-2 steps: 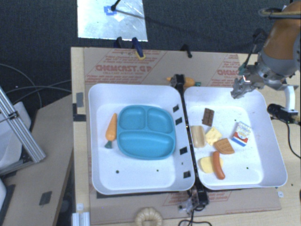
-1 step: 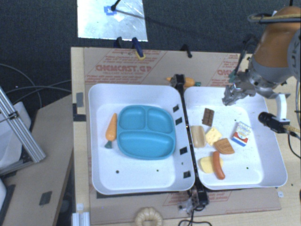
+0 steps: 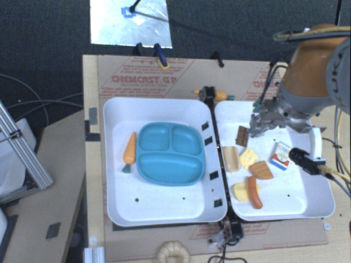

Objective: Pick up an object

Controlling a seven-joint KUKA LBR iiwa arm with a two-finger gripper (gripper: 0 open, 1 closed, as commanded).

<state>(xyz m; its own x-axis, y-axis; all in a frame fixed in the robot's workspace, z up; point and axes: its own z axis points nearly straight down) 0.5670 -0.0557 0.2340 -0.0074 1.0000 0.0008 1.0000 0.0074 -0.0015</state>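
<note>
Camera view, looking down at a slant. Two shallow white bins side by side on a board.

In the left bin (image 3: 109, 147): a blue divided plate (image 3: 169, 152) near the middle, with a toy carrot (image 3: 129, 148) just beside its left edge, tip pointing up the frame.

In the right bin (image 3: 323, 201): a cluster of toy food in the left half.
- A small brown block (image 3: 242, 136) at the top of the cluster, tilted.
- Below it a pale bread slice (image 3: 231, 158), close to the divider between the bins, and a yellow cheese wedge (image 3: 248, 158) just beside the slice.
- An orange-brown pastry piece (image 3: 261, 170) touching the wedge's lower right.
- Lower still a red sausage (image 3: 254, 192), lying partly over a yellow chunk (image 3: 240, 190).
- Off to the right, apart from the cluster, a small white carton (image 3: 281, 155) with red and blue print.

Reaching in from the right, the grey arm with the gripper (image 3: 258, 126) low over the right bin, just up and right of the brown block, with nothing visibly held. Open or closed: impossible to tell at this angle.
</note>
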